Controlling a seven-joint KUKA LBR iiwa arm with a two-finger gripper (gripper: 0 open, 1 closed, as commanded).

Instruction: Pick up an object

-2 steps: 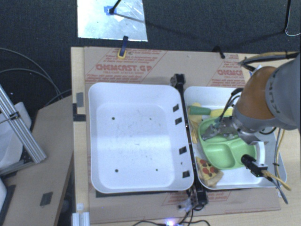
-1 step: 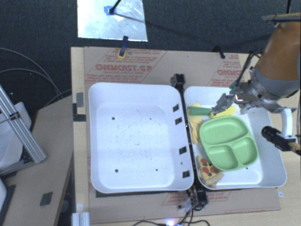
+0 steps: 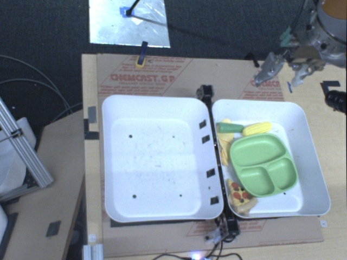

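The right bin (image 3: 303, 123) holds a green divided plate (image 3: 264, 163) tilted against its left side. A yellow corn cob (image 3: 257, 128) with a green stem piece (image 3: 230, 127) lies at the plate's far edge. A pizza-slice toy (image 3: 240, 195) pokes out below the plate's near left corner. My gripper (image 3: 283, 75) hangs high above the bench beyond the right bin's far rim, its two fingers spread apart with nothing between them.
The left bin (image 3: 157, 158) sits beside the right one, joined by a black clamp strip (image 3: 212, 150). A shiny metal sheet (image 3: 129, 14) lies on the dark floor at the back. An aluminium rail (image 3: 21, 145) stands at the left.
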